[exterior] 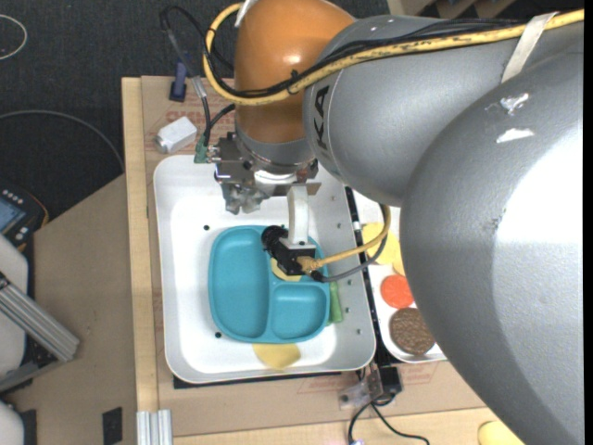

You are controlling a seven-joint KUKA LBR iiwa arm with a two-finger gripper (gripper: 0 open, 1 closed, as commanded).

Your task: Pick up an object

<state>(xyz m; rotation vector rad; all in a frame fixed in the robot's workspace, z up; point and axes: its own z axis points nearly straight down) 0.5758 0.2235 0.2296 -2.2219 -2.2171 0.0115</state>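
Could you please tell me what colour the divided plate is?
The divided plate is teal blue, seen clearly in the camera view.

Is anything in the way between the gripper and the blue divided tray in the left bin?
Nothing visible does. The gripper is over the far end of the left bin, close to the far rim of the blue divided tray, and only bare white bin floor shows between them. Its height cannot be told.

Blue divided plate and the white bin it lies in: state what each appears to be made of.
Blue divided plate: probably moulded plastic. It has a uniform turquoise colour, a soft sheen, and rounded ridges between its compartments.
White bin: likely plastic too. It is smooth and slightly glossy, with rounded corners and a raised rim. Coated metal can't be ruled out from this view.
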